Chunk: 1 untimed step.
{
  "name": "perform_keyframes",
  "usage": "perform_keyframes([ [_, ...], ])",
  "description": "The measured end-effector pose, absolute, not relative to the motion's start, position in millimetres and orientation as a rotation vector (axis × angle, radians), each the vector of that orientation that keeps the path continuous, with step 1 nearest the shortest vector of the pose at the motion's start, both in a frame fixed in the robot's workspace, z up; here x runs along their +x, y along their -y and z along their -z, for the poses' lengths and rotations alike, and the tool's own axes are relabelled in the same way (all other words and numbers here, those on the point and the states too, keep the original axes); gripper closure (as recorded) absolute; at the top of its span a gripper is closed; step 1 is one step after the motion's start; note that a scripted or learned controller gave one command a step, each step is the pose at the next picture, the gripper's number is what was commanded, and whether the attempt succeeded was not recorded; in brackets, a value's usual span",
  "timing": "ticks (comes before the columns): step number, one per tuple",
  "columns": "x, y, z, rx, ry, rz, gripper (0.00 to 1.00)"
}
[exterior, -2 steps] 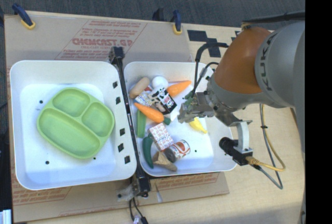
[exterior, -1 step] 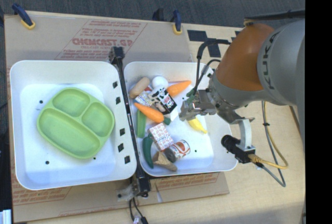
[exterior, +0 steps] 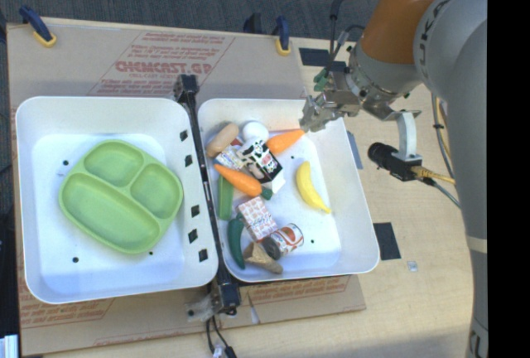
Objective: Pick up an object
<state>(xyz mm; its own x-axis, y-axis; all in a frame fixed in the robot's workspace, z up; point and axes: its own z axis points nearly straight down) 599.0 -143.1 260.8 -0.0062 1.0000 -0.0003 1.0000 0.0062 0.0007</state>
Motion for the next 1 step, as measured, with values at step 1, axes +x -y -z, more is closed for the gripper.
perform_keyframes([
  [1, 598.9, 143.1, -260.5, 2.215, -2.229, 0.001, 0.0],
])
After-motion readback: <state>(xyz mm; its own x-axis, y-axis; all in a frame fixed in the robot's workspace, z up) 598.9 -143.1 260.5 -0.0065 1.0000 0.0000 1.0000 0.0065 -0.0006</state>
